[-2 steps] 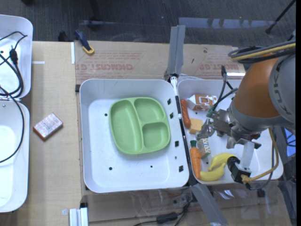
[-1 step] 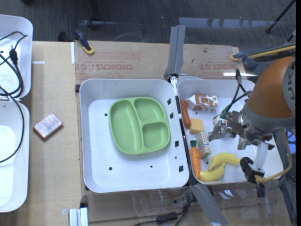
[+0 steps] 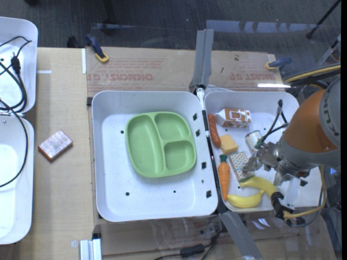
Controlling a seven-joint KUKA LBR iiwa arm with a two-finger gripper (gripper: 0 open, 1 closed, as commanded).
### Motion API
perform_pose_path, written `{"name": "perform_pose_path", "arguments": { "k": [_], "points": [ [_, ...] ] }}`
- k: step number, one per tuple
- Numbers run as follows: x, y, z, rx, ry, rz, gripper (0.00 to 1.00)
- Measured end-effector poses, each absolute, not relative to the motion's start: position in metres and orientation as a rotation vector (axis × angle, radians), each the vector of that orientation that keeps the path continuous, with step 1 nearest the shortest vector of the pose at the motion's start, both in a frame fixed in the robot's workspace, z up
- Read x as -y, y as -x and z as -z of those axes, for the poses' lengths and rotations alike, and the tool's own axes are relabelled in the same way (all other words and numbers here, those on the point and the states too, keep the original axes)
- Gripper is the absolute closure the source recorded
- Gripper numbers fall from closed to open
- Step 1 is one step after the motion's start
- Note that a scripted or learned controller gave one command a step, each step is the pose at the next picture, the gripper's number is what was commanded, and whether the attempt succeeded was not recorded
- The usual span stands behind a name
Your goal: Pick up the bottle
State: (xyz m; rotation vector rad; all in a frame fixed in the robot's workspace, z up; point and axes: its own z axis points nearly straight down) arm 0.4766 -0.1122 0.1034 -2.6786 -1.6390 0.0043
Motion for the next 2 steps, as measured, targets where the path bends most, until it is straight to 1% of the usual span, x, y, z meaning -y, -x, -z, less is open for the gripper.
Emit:
{"name": "perform_pose_path", "arguments": {
  "k": [1, 2],
  "points": [
    [0.0598, -0.4778, -0.2274, 1.676, 2.657, -0.005, 0.00],
    [0.0605, -0.4783, -0.2355, 1.679, 2.654, -0.011, 1.00]
  ]
}}
